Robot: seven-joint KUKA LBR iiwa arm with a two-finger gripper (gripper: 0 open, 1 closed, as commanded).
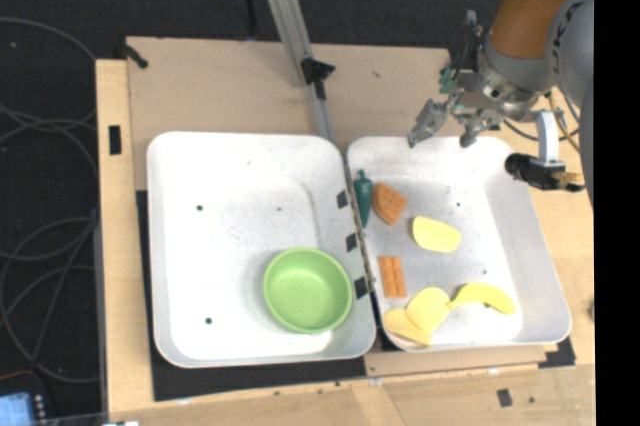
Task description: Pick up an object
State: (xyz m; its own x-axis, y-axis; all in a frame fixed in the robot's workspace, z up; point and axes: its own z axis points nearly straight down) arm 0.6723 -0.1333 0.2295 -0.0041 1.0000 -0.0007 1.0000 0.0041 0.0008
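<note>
Hand (pixel 442 124) spread open, empty, hung above right bin's (pixel 520 214) far rim; smooth yellow pieces (pixel 436 234), round green bowl (pixel 307 289) below.

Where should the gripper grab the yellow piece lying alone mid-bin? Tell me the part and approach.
Probably straight down from above, fingers closing across the narrower width of the yellow piece. It lies flat in the right bin, apart from the orange wedge, leaving room on both sides.

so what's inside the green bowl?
Nothing visible inside the green bowl, which sits in the left bin: its bare green bottom shows. Whatever lies under the bowl is covered.
</note>
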